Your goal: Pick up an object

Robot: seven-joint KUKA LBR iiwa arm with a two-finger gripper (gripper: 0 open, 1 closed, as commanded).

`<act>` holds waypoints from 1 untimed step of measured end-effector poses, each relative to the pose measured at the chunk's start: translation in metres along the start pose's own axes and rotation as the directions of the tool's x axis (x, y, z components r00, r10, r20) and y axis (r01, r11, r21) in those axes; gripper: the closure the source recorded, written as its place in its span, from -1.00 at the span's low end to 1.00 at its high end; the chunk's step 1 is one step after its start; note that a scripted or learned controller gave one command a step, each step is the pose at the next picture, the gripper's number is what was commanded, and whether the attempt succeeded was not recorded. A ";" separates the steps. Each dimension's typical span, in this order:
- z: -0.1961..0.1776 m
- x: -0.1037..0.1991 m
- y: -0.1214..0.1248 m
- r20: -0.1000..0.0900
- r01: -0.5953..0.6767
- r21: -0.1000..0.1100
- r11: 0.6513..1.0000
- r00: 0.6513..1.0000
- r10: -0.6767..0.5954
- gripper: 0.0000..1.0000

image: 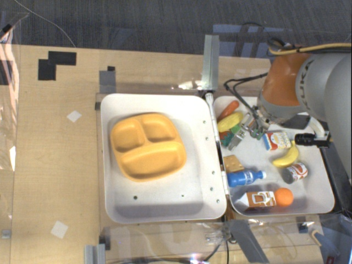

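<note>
Gripper [245, 132]: low in the right white bin [324, 199], fingers' state cannot be told.
Nearest object: yellow plastic corn cob [229, 122], touching it.
Labels: small white carton [276, 141], print unreadable.

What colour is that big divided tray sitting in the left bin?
The divided tray is yellow-orange all over, shown plainly in the camera view.

Yellow divided tray [147, 146] in left bin [165, 205], bench [49, 164]
</note>
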State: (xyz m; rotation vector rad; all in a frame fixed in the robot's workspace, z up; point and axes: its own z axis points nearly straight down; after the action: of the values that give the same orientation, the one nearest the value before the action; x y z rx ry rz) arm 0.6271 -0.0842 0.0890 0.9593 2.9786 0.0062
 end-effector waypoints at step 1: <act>0.000 -0.006 0.002 0.001 0.313 0.001 0.950 0.950 -0.313 -1.00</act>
State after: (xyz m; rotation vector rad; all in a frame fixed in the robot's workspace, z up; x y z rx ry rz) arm 0.6328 -0.0861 0.0893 0.4743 3.0918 0.0011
